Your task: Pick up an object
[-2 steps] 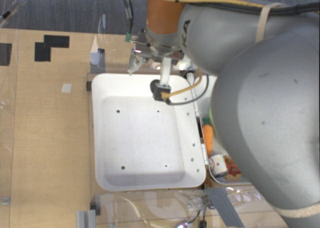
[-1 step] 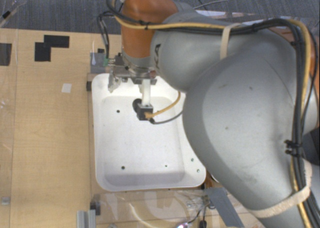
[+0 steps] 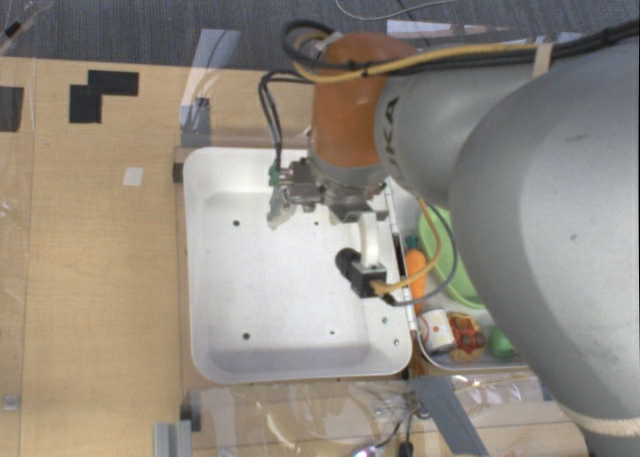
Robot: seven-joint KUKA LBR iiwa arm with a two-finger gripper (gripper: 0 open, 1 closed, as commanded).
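1. Far out to the view's left of the gripper, the tan wooden bench [image 3: 90,275] bears a black stepped patch [image 3: 100,95] near its upper edge.
2. The shallow white plastic left bin [image 3: 250,325] lies directly under the gripper, and most of its bare floor stretches below and to the left of the tool.
3. The metal two-finger gripper [image 3: 280,205] hangs over the upper middle of that bin, close to its far wall. I cannot tell whether it is open or closed, or whether it has hold of anything.
4. Just right of and above the gripper, the orange band [image 3: 345,115] rings the wrist, and the grey arm [image 3: 540,215] widens away to the right.
5. The things to pick all lie right of and below the gripper, in the shallow white right bin [image 3: 455,362], largely covered by the arm:
   - a small orange rounded piece [image 3: 416,267] sits nearest the tool, by the wall between the bins;
   - a pale green plastic plate [image 3: 440,245] lies just beyond it, partly under the arm;
   - a small white round container with a red mark [image 3: 436,327] lies lower down;
   - a red-brown crumpled packet [image 3: 466,335] touches its right side;
   - a green rounded lump [image 3: 500,345] is farthest from the tool, at the arm's edge.
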